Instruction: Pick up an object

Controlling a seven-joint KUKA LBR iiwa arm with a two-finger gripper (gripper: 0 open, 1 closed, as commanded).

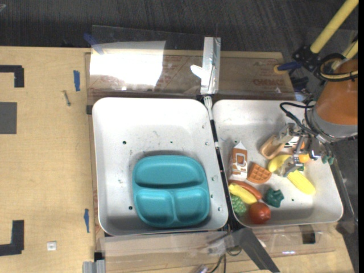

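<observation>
Two white bins side by side: left bin [108, 152] holds one teal three-compartment tray [170, 190]; right bin [239, 115] holds the toy food. Count there: one small carton [239, 160], one waffle piece [259, 173], one red tomato [259, 212], one dark green piece [275, 198], one tan bread-like piece [273, 146], about three yellow pieces, the largest [301, 182] at 4 o'clock from the bin centre. Gripper [296, 152] sits over the cluster at 3 o'clock, just beside a small yellow piece [277, 164]. Cannot tell if it grips anything; clutter hides it.
</observation>
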